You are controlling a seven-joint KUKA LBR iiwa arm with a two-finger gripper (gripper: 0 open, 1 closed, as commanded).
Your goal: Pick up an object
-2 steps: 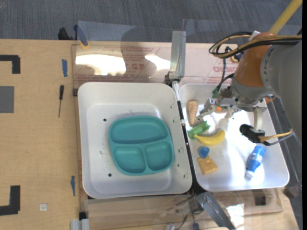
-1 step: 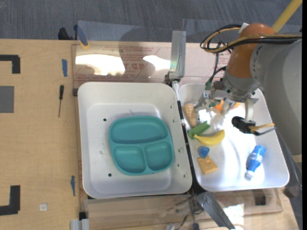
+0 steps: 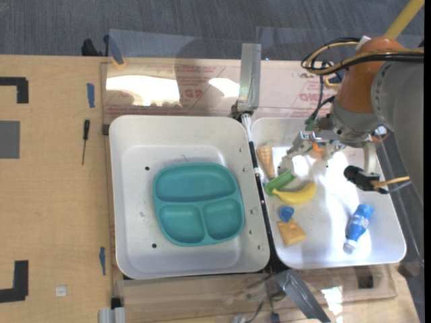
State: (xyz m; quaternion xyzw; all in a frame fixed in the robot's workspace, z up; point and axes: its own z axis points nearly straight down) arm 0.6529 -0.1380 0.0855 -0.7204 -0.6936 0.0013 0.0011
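Observation:
My gripper (image 3: 306,150) hangs over the back of the right bin (image 3: 384,254), just above and right of a green piece (image 3: 279,180) and a yellow banana (image 3: 297,194). A tan cone (image 3: 266,160) lies by the bin's left wall. Nearer the front are a small blue piece (image 3: 287,213) and a tan block (image 3: 291,233). A blue bottle (image 3: 357,227) lies at the front right. I see nothing held in the gripper.
The left bin (image 3: 128,140) holds a teal divided tray (image 3: 199,204). A metal post (image 3: 250,79) stands behind the wall between the two bins. The grey arm with its orange band (image 3: 360,79) comes in over the right bin's back right corner.

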